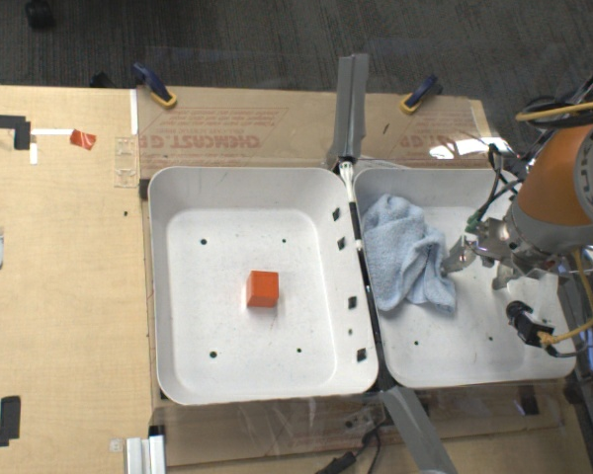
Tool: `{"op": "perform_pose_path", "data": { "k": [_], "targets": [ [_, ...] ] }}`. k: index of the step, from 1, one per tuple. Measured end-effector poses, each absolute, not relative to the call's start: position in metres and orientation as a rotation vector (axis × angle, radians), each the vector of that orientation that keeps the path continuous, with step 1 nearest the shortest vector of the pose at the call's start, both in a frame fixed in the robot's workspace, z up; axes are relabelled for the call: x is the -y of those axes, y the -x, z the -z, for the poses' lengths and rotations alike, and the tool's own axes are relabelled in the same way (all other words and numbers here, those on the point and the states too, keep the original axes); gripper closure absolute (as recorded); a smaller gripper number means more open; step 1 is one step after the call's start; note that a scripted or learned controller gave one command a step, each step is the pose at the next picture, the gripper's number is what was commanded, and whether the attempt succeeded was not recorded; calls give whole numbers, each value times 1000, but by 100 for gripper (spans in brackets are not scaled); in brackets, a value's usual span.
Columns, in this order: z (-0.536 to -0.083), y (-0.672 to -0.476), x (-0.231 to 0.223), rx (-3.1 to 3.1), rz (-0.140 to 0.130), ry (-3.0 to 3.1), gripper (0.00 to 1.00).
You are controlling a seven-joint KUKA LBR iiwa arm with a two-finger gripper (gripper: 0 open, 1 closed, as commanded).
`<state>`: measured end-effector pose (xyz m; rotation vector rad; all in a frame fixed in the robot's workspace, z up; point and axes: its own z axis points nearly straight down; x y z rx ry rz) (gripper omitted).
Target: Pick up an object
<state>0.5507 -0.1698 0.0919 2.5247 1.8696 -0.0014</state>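
Setting: dark carpeted floor (227, 18) at the top, a pale wooden bench (59, 294) below it, brown cardboard (247, 131) laid under the far side of the bins.
Hand: the hand (474, 255) sits low over the right bin (474, 363), on its right half, at the end of the grey arm (544, 220) with its orange band (563, 171); it is just beside the right edge of the cloth, and whether it touches I cannot say.
Hand state: cannot tell; the metal parts are too small and cluttered from where I stand to judge.
Cables: black and yellow leads (534, 329) hang off the wrist, down over the bin's right side.
Cloth: a crumpled light-blue cloth (405, 255) lies in the left half of the right bin, close against the divider between the two bins.
Block: an orange-red block (263, 289) rests flat near the middle of the left bin (178, 363), well apart from the hand.
Clamps: two blue-and-yellow clamps (153, 84) grip the cardboard's far edge, the other one (420, 94) to the right.
Far left: a small red bit (82, 139) and black brackets (8, 126) lie on the bench.
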Motion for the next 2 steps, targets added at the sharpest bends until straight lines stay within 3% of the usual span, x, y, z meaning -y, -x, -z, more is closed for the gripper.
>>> {"op": "perform_pose_path", "data": {
  "k": [1, 2],
  "targets": [
    [-91, -535, 194, -1840, 3, -2548, 0],
    [-100, -535, 194, -1840, 4, -2549, 100]
  ]
}}
